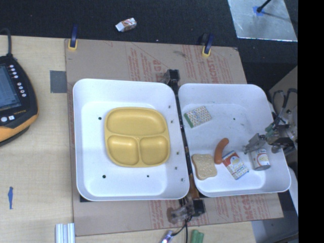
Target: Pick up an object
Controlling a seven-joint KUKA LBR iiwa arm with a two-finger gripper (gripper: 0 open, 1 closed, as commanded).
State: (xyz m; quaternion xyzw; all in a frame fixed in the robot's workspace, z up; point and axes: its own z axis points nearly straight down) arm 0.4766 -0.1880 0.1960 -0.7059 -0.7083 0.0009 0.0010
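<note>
Two white bins sit side by side on the worktop. The left bin (86,181) carries only a yellow divided plate (136,135), lying flat near its middle. The right bin (233,92) carries the loose things that could be picked: a green-patterned packet (197,116) near its upper left corner, a slice of toast (204,166) at its lower left, a sausage (221,150) just beside the toast and tilted, a small carton (235,165) close under the sausage, and a small can (261,159) by the right edge.

The pincer (256,145) reaches in over the right edge of the right bin and sits low, just above and beside the can. Whether its tips are apart or together cannot be told, since the metal parts blur into the can there. Nothing can be seen gripped between them, and every item appears to rest on the bin floor.

Judged from this, the task is early to midway: the arm is at the bin and seemingly aimed at the can, but the grasp and the lift both remain to be shown.
</note>
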